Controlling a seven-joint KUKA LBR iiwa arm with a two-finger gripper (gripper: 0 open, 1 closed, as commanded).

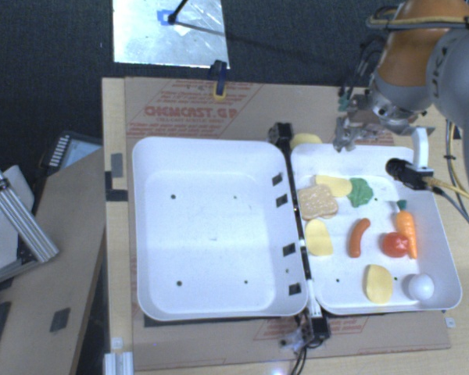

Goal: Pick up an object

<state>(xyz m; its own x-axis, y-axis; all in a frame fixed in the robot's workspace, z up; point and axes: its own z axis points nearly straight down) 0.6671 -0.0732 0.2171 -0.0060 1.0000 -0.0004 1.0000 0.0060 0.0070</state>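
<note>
The right bin [445, 287] holds several toy foods. Among them are a brown toast slice [317, 201], a green leafy piece [360, 191], a red-orange sausage [359, 237], a red tomato [395, 244], an orange carrot [406, 226] and a white egg [419, 287]. Yellow pieces lie at the bin's upper middle [334, 185], centre-left [319, 238] and front [379, 283]. Another yellow piece [306, 141] sits at the bin's far left corner. My gripper [345, 141] hangs over the bin's far rim, just right of that corner piece, with nothing seen in it.
The left bin [156, 170] sits beside the right one, joined by a black-clipped divider [293, 209]. Both rest on a cardboard sheet [187, 108]. A shiny foil sheet [172, 22] lies behind, and a blue-yellow clamp [218, 80] stands on the cardboard's far edge.
</note>
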